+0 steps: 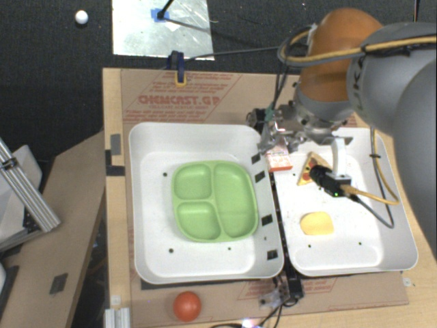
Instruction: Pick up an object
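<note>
Two shallow white bins sit side by side on a printed cardboard sheet [184, 101] on the desk. The left bin [147, 183] holds one thing, a pale green divided plate [215, 200] with three compartments, lying flat near the middle. The right bin [369, 244] holds three small things. A small red-and-white packet [278, 160] lies in the far left corner, close against the wall shared with the left bin. An orange wedge [305, 175] lies just beside it, toward the right. A soft yellow lump [317, 223] lies nearer the front, apart from the other two. The arm [382, 67] reaches in from the right, and its gripper [276, 141] is low over the far left corner of the right bin, directly above the red-and-white packet. I cannot tell whether the gripper is open or closed, or whether it has hold of anything. In front of the left bin, on the cardboard outside it, rests an orange-red ball [186, 305].
</note>
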